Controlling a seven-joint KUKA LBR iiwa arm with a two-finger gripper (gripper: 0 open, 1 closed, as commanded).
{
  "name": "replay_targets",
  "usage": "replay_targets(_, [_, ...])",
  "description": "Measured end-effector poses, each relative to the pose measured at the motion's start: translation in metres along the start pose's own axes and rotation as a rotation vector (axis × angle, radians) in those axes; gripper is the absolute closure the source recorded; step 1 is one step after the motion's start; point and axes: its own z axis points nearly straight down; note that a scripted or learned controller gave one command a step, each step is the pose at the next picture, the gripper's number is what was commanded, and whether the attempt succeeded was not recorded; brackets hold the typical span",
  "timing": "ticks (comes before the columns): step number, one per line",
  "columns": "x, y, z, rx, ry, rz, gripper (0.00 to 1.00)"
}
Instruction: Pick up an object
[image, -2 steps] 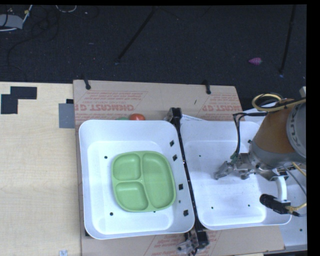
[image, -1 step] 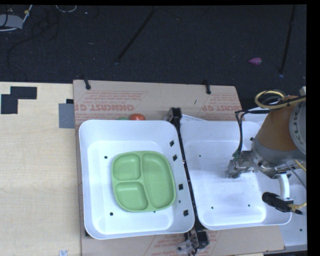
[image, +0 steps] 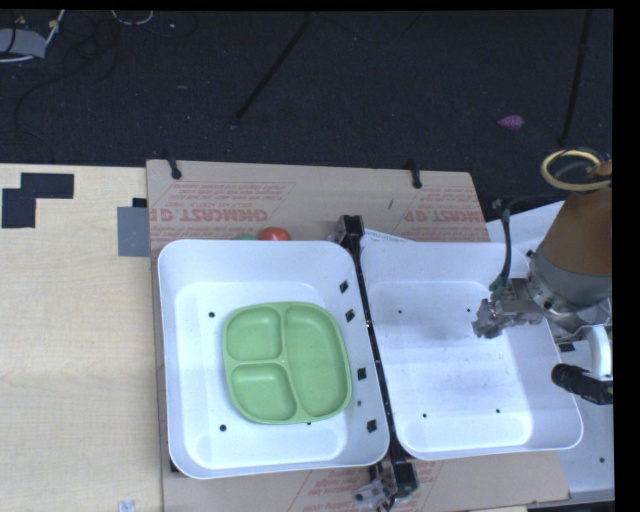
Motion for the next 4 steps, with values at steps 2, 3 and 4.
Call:
replay_targets(2, [0.001, -0.008, -0.107, -0.001, 0.000, -0.005, 1.00])
replay_targets(3, [0.053, 0.002, -0.111, 0.004, 0.003, -0.009, 1.00])
replay_targets(4, [0.104, 0.005, -0.110, 0.006, 0.003, -0.008, 1.00])
